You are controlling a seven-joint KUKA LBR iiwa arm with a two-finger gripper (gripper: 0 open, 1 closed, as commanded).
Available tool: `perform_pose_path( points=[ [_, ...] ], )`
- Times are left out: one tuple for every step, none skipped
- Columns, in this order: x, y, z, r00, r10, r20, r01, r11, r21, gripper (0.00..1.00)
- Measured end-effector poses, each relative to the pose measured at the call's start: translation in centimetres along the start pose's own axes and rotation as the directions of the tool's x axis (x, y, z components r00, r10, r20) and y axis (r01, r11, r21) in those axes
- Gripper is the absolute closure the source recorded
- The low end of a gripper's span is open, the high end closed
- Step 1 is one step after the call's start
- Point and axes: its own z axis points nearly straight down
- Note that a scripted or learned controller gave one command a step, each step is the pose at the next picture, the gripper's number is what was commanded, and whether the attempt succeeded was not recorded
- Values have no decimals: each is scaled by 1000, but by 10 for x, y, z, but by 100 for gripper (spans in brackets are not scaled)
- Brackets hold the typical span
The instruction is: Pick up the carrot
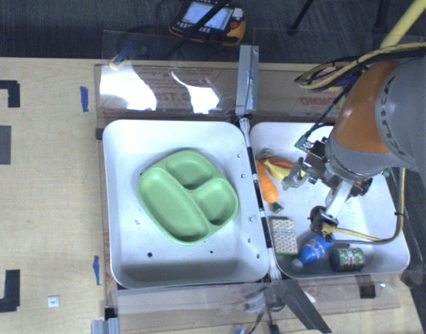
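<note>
A: What writing could be read on the worktop (pixel 39 207)?

B: Faint reddish print ran along the clear panel (pixel 164 89) at the far edge, behind the left bin (pixel 122 256), too washed out by glare to read. The handheld pendant (pixel 207 18) beyond the worktop's far edge had a lit screen whose text was too small to make out. The small can (pixel 347 258) and the patterned packet (pixel 283 236) in the right bin (pixel 401 245) bore labels that were also illegible.

A: How did the carrot (pixel 268 184) look, and where did it lie?

B: It was a short orange piece, narrow and tapering, lying along the right bin's left wall, towards the far-left corner. A yellow-and-orange item (pixel 279 163) lay just beside its far end, and the packet sat nearer the front edge.

A: And the pincer (pixel 296 178)?

B: It hung over the right bin, just right of the carrot, below the arm's orange band (pixel 363 117). Whether it was released or clenched, I cannot tell; nothing was visibly between its tips.

A: What else was present?

B: A green divided plate (pixel 188 195) lay in the middle of the left bin; a blue-capped bottle (pixel 312 250) lay near the right bin's front edge, beside the can.
</note>
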Motion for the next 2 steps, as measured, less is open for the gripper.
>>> perform_pose_path(
  points=[
    [-89,13,67,1000,-9,0,9,1000,3,0],
    [-78,78,98,996,87,-2,-87,996,-3,0]
  ],
)
